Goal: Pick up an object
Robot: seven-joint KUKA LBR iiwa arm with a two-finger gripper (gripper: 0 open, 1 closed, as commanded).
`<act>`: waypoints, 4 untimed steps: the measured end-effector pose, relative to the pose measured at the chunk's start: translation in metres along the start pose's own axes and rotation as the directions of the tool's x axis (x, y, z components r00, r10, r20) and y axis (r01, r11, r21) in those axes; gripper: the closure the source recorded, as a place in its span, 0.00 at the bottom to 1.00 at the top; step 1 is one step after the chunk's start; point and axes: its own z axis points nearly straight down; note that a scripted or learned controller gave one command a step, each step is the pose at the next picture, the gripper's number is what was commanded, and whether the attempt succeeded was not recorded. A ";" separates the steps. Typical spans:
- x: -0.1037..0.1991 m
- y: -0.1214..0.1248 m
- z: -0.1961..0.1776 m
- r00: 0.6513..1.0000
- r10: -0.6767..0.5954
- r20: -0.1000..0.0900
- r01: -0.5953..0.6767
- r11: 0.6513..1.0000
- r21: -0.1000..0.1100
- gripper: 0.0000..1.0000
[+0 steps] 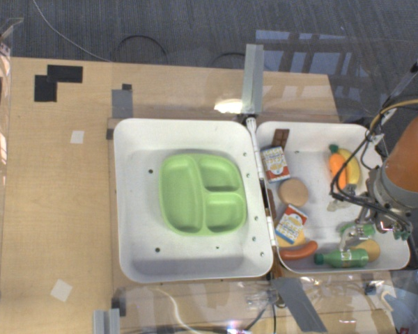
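Note:
The right bin (313, 134) holds several toy foods. An orange carrot (337, 168) and a yellow banana (351, 168) lie at its far right. Two small printed cartons (274, 162) (291, 224) and a tan round piece (293, 192) sit along its left side, with a brown bar (280, 138) at the back. Along the near wall lie a red sausage (297, 250), a green bottle (342, 258) and a yellow piece (370, 248). My gripper (354, 236) hangs low over the near right corner, just above the green bottle and beside the yellow piece. Nothing visibly sits in it.
The left bin (132, 186) holds a green divided plate (202, 195). A metal divider post (253, 82) stands behind the seam between the bins. The arm's orange band (411, 160) and cables overhang the right bin's right wall.

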 end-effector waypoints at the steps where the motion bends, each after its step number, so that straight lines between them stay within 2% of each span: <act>1: -0.077 -0.036 0.045 0.996 0.089 0.012 -0.089 0.996 0.000 0.00; 2: -0.107 0.007 0.045 0.999 0.040 0.013 -0.040 0.999 0.000 0.00; 3: -0.111 0.007 0.031 0.999 0.036 0.027 -0.036 0.999 0.002 1.00; 4: -0.141 0.040 -0.088 0.999 0.042 0.016 -0.042 0.999 -0.001 1.00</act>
